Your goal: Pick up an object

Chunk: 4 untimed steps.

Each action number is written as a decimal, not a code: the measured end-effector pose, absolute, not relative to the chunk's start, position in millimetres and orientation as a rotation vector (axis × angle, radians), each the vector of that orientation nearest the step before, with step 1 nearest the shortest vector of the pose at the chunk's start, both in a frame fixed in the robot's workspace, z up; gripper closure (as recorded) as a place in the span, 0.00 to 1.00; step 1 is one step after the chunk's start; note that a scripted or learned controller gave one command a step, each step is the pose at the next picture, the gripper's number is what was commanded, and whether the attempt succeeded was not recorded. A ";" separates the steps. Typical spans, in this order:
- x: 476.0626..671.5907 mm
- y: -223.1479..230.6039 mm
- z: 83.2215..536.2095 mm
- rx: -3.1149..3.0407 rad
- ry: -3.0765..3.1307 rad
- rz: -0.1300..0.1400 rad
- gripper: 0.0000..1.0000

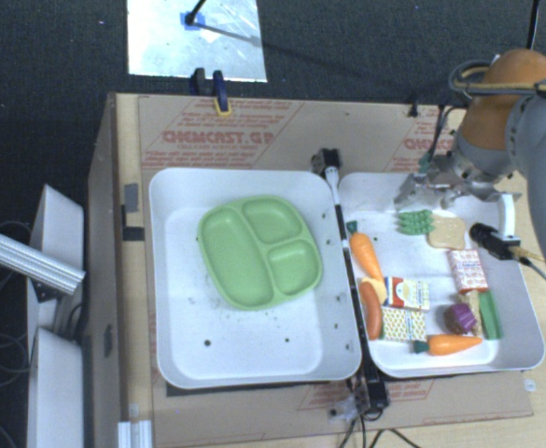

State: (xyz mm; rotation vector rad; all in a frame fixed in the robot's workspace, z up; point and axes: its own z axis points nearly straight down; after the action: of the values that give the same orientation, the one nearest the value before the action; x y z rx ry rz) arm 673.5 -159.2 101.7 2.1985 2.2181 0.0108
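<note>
Pincer [433, 187] low at the right bin's [525, 343] far edge, open or closed impossible to tell. Green toy [415, 221] just below it, cracker [447, 231] touching that. Could easily nudge both or snag the bin wall.

Left bin [175, 343] holds a divided plate [259, 250] at its centre. Right of this plate, across the shared rim, the right bin [525, 339] holds two carrots [368, 278] nearest the plate, cartons [405, 308] beyond them, and a third carrot [453, 345] nearest the front rim.
</note>
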 end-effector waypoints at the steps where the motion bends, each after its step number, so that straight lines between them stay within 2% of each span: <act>1: 669.0 -186.6 85.1 2.217 2.221 0.001 0.00; 3: 669.3 -96.3 84.9 2.215 2.226 0.004 0.00; 4: 669.0 -86.1 84.6 2.214 2.226 0.002 0.00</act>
State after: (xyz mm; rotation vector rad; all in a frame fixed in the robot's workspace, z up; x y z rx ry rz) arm 669.0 -86.1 84.6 2.2145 2.2262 0.0019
